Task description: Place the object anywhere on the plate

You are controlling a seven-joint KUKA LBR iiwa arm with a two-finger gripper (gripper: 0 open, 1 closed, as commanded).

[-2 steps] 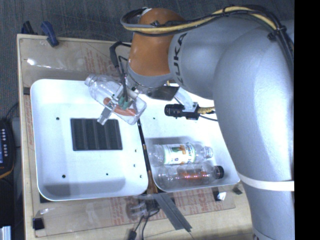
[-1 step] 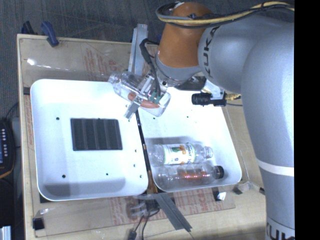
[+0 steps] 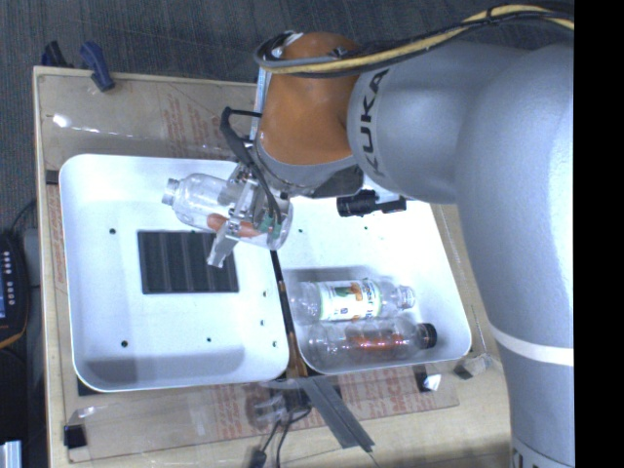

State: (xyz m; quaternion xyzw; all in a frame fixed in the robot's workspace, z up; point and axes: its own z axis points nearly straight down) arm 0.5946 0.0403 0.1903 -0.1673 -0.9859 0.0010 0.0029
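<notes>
A dark ribbed rectangular plate (image 3: 175, 266) lies flat in the left white bin (image 3: 97, 349). Just above the plate's upper right corner hangs a clear plastic bottle (image 3: 200, 197), lying sideways with its cap pointing left. My gripper (image 3: 237, 230) reaches down from the orange-banded wrist and is shut on the bottle's right half, where a reddish label shows. One finger (image 3: 221, 250) sticks out below the bottle, over the plate's right edge. The wrist hides the bottle's base.
The right bin (image 3: 450, 305) holds two more clear bottles lying on their sides: one with a green and orange label (image 3: 353, 300), one with a dark cap (image 3: 370, 338). The large grey arm covers the right side. Blue clamps (image 3: 96, 66) sit at the bench's back left corner.
</notes>
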